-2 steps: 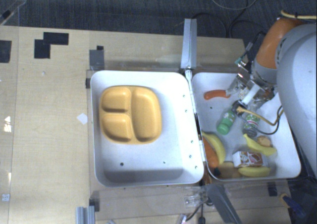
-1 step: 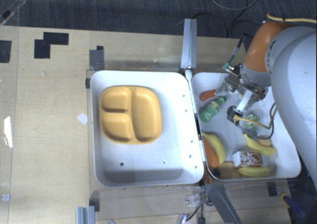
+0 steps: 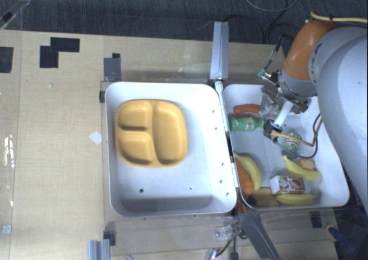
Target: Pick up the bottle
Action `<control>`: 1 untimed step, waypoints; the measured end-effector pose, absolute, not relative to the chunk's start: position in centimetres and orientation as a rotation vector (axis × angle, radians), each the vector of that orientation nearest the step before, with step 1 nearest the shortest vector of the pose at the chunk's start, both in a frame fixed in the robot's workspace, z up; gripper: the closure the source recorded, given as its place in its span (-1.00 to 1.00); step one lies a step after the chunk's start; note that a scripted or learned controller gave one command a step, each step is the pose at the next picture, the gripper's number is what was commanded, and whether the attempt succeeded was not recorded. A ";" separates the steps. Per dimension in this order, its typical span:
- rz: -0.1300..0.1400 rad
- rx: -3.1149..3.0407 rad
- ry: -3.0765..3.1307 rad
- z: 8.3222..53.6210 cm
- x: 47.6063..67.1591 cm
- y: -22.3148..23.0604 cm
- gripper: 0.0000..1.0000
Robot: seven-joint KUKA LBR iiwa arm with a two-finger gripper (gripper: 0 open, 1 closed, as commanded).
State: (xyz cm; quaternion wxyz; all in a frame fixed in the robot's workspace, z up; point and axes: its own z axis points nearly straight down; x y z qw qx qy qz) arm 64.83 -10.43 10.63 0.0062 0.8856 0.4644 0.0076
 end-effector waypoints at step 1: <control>0.019 2.772 1.454 10.6 64.8 -10.5 -1.00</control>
